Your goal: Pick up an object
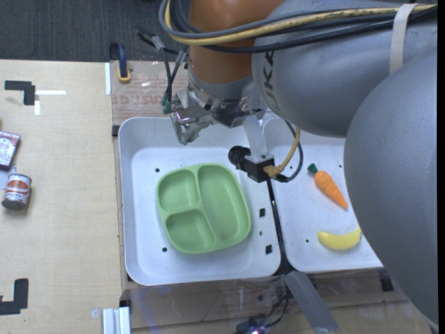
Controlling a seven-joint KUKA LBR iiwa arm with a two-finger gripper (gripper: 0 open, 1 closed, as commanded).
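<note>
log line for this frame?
gripper: over left bin back edge, holds nothing seen | plate: left bin | carrot, banana: right bin

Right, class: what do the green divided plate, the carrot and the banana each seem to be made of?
Green divided plate: probably moulded plastic, one even colour with rounded compartment walls and a soft sheen.
Carrot: likely toy plastic or rubber, uniform orange with a small green top.
Banana: likely toy plastic too, smooth flat yellow with no spots.

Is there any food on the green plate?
No, it's empty. All three sections of the green plate show bare green. The carrot and banana lie in the other bin.
</note>
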